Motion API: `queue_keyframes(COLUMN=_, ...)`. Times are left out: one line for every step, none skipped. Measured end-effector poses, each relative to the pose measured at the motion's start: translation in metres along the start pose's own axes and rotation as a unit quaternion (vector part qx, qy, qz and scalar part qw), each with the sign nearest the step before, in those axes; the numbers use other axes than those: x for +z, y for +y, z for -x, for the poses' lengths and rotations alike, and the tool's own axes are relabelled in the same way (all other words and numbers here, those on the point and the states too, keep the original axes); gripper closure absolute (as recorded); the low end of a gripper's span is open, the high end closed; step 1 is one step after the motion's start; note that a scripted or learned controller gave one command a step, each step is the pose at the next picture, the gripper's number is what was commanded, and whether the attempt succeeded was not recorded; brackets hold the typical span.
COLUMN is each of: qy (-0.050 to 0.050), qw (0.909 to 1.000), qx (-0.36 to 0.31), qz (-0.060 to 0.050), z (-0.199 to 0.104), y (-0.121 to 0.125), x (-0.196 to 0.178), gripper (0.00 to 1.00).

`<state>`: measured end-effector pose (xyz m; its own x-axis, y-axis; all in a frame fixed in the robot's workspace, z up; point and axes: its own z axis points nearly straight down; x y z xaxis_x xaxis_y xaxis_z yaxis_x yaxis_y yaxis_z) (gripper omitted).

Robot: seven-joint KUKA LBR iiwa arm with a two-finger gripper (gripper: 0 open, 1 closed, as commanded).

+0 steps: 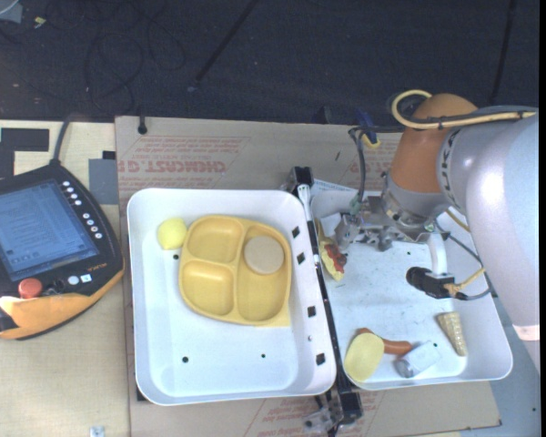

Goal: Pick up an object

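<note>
Right bin (491, 358), gripper (369, 230) near its left wall

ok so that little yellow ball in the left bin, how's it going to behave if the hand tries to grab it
The yellow ball looks round and smooth, so it will probably roll if nudged. It rests beside the yellow divided plate and near the left bin's wall, which may crowd the approach. It looks small, so likely light.

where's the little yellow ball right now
The yellow ball lies in the left bin, near its upper-left corner in the camera view, just beside the left edge of the yellow divided plate.
</note>
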<state>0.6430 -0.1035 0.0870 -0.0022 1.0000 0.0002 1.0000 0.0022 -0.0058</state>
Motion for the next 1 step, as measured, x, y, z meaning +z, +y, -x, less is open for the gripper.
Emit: queue_keyframes(qy=0.000, qw=1.0000, qx=0.000, qz=0.000, z=0.0006, y=-0.0001, x=0.0000, gripper=0.00)
